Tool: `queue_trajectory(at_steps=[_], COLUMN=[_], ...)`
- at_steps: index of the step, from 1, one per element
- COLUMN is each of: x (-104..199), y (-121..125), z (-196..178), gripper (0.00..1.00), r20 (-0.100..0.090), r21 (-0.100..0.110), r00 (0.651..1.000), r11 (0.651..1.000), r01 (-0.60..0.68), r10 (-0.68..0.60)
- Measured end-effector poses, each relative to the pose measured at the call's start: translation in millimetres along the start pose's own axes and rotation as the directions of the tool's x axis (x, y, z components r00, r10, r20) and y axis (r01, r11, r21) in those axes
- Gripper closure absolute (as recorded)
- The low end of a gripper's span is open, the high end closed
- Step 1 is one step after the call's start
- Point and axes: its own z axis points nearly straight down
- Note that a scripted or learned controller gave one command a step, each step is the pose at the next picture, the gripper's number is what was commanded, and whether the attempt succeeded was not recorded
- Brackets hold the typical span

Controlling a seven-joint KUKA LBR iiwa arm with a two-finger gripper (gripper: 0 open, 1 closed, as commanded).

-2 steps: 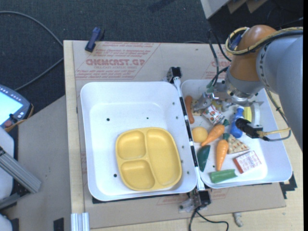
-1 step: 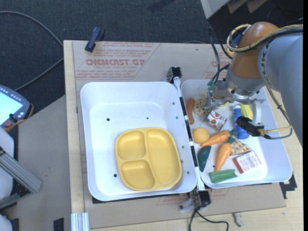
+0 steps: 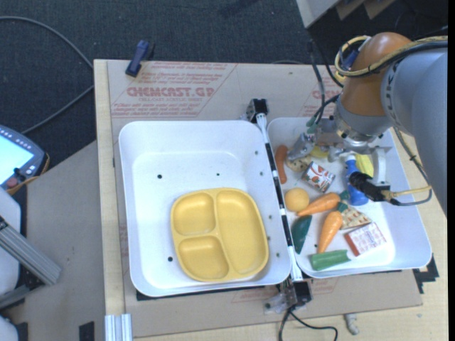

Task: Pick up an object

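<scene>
My gripper (image 3: 316, 148) hangs low over the back of the right bin (image 3: 418, 241), beneath the orange wrist band. Just below it lies a small white and red carton (image 3: 320, 177). An orange-red sausage (image 3: 281, 163) lies to its left along the bin wall. Nearer the front are a yellow lemon (image 3: 296, 200), two orange carrots (image 3: 320, 204) (image 3: 329, 230), a dark green pepper (image 3: 301, 231), a light green piece (image 3: 328, 259) and a red and white packet (image 3: 366, 239). A blue piece (image 3: 355, 191) and a yellow piece (image 3: 365, 164) are partly hidden by the arm.
The left bin (image 3: 131, 148) holds a yellow divided plate (image 3: 219, 233). A blue clip (image 3: 138, 57) lies on the board at the back left. Black clamps (image 3: 257, 108) sit where the bins meet. The grey arm covers the right bin's back right corner.
</scene>
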Motion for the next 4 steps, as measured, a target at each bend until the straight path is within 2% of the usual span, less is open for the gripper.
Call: queue_trajectory(at_steps=[1, 2, 3, 4], x=[-23.7, -36.4, -36.0, -95.0], y=[-47.5, -8.5, -7.7, -32.8], z=[13.0, 12.6, 2.3, -52.1], gripper=[0.0, 0.0, 1.0, 1.0], r20=[0.001, 0.002, 0.002, 0.003], r21=[0.008, 0.005, 0.002, 0.003], r00=[1.0, 1.0, 1.0, 1.0], r11=[1.0, 1.0, 1.0, 1.0], r01=[-0.001, 0.001, 0.002, 0.0], r10=[0.001, -0.001, -0.002, 0.0])
